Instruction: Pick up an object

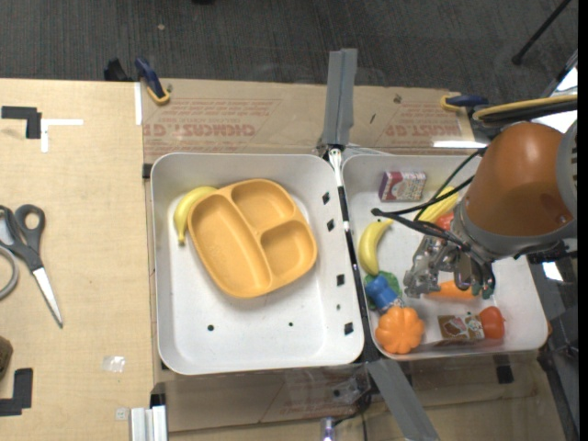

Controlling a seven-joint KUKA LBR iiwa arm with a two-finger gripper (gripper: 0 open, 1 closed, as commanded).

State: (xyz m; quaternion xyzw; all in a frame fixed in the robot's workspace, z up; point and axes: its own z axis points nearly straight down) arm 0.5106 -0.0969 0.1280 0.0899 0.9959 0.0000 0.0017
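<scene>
Lower right of frame: small pumpkin [401,329] lies nearest, blue toy [380,290] behind. End effector [447,278] is lowered among them over an orange piece [454,291] (finger state cannot be told), presumably positioned for grasping. Farther left, yellow tray [250,237].

Count, two white bins: left bin [184,338] and right bin [524,338].

Left bin: one divided yellow tray [250,237]; one banana [188,208] at its upper left corner.

Right bin: one banana [371,244], one pumpkin [400,329], one blue item [380,290], one small carton [402,186].

Bench, left edge: one pair of scissors [35,255].
</scene>
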